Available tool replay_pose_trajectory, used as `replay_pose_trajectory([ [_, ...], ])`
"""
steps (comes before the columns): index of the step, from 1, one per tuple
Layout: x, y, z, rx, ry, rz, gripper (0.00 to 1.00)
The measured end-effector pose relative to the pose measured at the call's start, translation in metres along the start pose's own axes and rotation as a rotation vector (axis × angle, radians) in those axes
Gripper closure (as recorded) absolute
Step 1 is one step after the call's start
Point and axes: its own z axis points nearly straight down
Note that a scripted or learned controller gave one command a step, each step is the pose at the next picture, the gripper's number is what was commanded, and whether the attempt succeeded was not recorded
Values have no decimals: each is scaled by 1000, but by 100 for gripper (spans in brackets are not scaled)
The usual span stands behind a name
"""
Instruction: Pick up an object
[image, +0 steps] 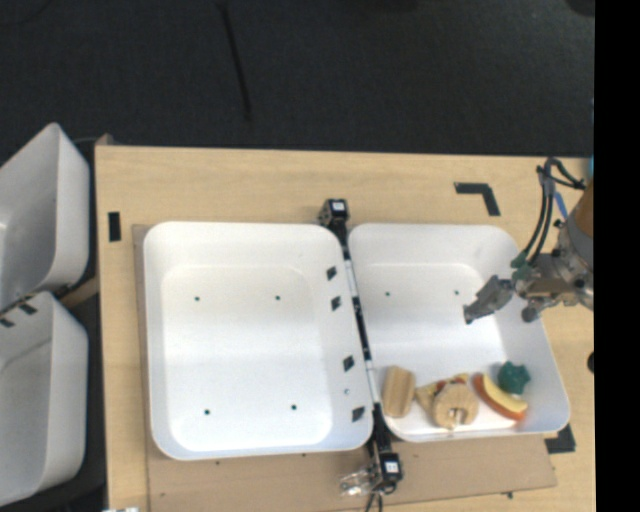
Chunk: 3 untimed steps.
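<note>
Toys (455, 395) in right bin's (420, 250) near edge

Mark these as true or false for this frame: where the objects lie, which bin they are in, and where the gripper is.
1. The objects lie in the right white bin. True.
2. They sit along that bin's far edge. False: the tan wooden block, the tan cut-out wooden piece, the red and yellow apple-slice toy and the small green object lie along its near edge.
3. The left white bin holds the green object. False: it is in the right bin, touching the apple-slice toy.
4. The gripper is over the right bin's right side, above the row of objects in the picture. True.
5. The gripper holds the wooden block. False: the block lies in the bin, apart from the gripper.
</note>
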Motion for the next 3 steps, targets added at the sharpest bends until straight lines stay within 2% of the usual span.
replay_pose_trajectory([
  [1,1,0,-7,4,1,-6,100],
  [2,43,0,-10,6,4,-8,100],
  [3,3,-5,138,21,5,2,100],
])
